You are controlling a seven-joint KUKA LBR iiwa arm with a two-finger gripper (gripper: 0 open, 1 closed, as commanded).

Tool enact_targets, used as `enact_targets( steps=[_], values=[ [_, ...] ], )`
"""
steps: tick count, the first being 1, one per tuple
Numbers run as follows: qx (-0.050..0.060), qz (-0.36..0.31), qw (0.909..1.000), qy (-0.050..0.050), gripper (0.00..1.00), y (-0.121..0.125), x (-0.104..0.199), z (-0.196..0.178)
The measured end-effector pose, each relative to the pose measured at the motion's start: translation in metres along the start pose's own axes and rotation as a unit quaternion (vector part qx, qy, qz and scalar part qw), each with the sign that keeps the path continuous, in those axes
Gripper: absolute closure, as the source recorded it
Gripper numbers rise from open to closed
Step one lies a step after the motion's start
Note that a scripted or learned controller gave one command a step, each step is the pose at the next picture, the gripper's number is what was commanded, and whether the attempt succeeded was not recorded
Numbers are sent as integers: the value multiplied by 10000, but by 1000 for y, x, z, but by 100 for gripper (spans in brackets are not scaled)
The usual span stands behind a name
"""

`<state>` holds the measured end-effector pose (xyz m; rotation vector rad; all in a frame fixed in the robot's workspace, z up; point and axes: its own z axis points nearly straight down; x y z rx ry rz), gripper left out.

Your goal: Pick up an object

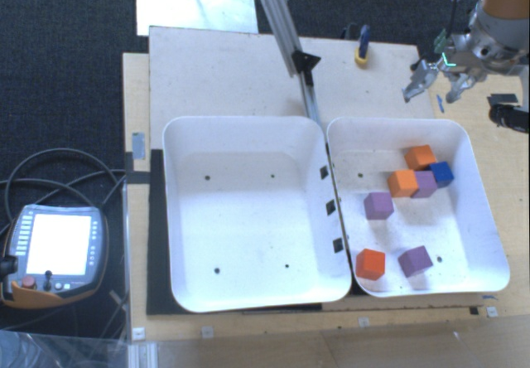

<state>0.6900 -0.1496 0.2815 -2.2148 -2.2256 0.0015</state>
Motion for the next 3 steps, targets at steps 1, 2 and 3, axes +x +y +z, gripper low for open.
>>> enact_targets(
  steps=[1,2,3],
  values=[
    [-16,-4,10000,-9,0,1,0,-3],
    [3,17,10000,-6,0,-6,-8,49],
    [10,4,10000,0,0,-7,-2,110]
  ],
)
